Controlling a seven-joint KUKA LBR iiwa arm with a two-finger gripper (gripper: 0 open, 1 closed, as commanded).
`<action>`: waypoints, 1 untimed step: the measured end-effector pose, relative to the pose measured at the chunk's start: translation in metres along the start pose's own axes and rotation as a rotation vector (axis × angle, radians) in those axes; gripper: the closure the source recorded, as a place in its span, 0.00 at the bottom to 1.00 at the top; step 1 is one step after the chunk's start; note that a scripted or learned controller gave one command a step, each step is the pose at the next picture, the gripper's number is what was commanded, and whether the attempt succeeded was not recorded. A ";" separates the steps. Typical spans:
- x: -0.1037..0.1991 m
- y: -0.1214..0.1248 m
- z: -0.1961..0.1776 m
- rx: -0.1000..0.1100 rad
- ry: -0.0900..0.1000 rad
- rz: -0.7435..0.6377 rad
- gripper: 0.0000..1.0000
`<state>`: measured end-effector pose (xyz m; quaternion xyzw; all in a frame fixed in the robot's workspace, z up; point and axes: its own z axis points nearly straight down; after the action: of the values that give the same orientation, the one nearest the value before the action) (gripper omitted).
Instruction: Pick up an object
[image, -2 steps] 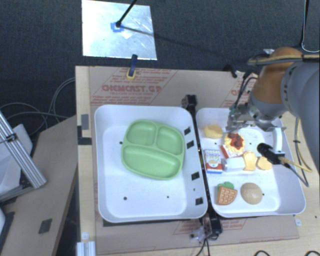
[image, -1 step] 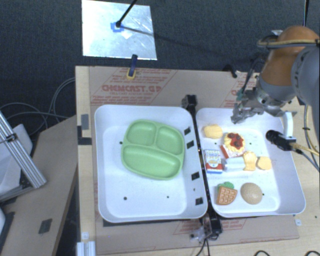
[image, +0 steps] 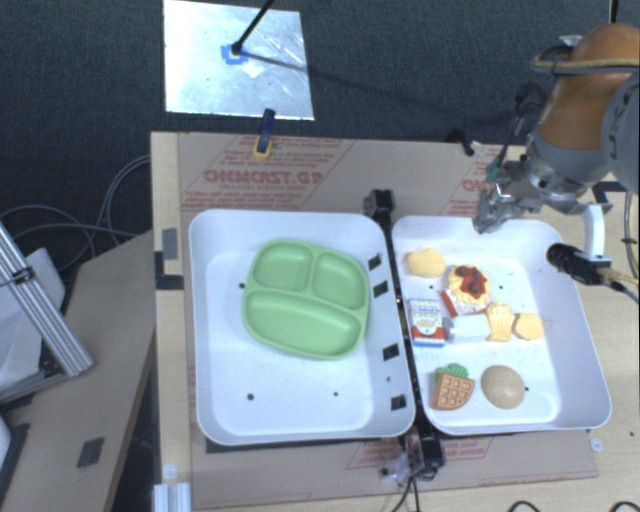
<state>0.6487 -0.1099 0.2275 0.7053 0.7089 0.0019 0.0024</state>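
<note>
Here the pincer (image: 490, 215) hangs over the far rim of the right bin (image: 575, 330), at about one o'clock from that bin's middle, with nothing between its tips; whether they are spread or pressed together I cannot tell — they are too small and dark against the cardboard. Judging by this, the task is at its approach step: no object is chosen by contact yet, and the next move calls for a reach toward six or seven o'clock and a descent over one piece. Nearest lies the yellow lump (image: 425, 263), at about seven o'clock from the pincer, near but apart from it. Just beyond, at six o'clock, sits the red-and-yellow toy food (image: 468, 285), crowded by the small carton (image: 427, 322) and two yellow pieces (image: 512, 324) — a tight cluster, likely awkward to enter. Farther still, toward the near rim, rest the waffle (image: 452, 388) and the tan egg-shaped piece (image: 503, 386). The left bin (image: 215, 390) holds a green divided tray (image: 306, 298), well apart at nine o'clock.
</note>
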 end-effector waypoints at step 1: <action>0.035 -0.025 0.004 0.006 0.001 -0.001 1.00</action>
<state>0.6234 -0.0752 0.2230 0.7050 0.7092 0.0001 0.0001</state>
